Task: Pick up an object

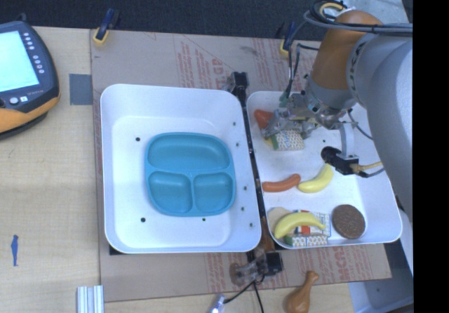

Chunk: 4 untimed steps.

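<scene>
My gripper (286, 125) is low in the far left part of the right bin (379, 196), right over a small white patterned box (289, 141). An orange-red piece (262, 118) lies just left of it, by the bin wall. Nearer the front lie a red sausage (280, 183) and a yellow banana (317, 180). At the bin's front, a second banana (299, 222) rests on a small printed carton (310, 236), with a round brown cookie (348, 221) to its right.
The left bin (119, 164) holds a blue divided plate (189, 172). A teach pendant (21, 73) lies on the bench at far left. A brown drumstick toy (302, 294) sits outside the bins at the front. Clamps stand between the bins.
</scene>
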{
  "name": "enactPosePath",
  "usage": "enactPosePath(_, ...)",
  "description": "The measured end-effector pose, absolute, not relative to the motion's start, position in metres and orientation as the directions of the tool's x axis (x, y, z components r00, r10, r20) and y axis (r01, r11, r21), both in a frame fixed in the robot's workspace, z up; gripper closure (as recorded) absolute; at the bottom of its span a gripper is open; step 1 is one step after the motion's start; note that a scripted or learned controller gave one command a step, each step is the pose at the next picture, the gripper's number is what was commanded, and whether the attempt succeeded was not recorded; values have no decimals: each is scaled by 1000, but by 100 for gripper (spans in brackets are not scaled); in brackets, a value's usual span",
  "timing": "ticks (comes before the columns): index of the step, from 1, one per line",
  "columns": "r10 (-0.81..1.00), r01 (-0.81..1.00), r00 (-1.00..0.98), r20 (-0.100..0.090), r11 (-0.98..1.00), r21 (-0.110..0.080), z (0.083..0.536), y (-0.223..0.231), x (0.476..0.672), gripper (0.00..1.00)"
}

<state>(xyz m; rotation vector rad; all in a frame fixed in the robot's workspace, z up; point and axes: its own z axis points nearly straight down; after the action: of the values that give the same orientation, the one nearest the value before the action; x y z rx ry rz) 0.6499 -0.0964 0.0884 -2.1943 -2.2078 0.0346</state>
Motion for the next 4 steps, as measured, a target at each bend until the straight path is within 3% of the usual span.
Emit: enactPosePath(4,1000,999,-5,4,5,-35,88,-97,650,0)
